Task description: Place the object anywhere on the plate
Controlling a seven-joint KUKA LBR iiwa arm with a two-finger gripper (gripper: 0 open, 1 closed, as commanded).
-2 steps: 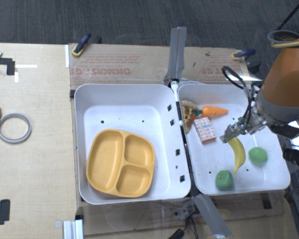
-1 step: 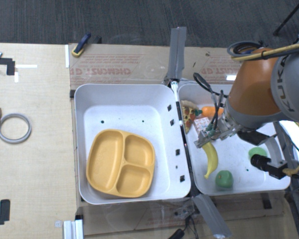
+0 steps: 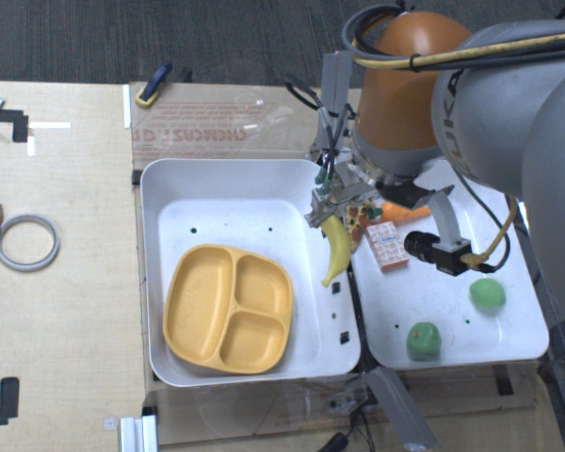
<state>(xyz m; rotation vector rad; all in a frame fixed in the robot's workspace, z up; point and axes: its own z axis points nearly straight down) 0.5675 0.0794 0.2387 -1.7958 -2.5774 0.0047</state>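
Note:
A yellow banana hangs upright from my gripper, its upper end pinched between the fingers. It hovers over the right wall of the left bin, just above the seam between the two bins. The yellow three-compartment plate lies in the front half of the left bin, to the lower left of the banana and apart from it. The arm's orange band and grey body fill the upper right.
In the right bin lie a carrot, a small printed box and two green fruits. A tape roll rests on the bench at the left. A blue clamp sits behind the bins.

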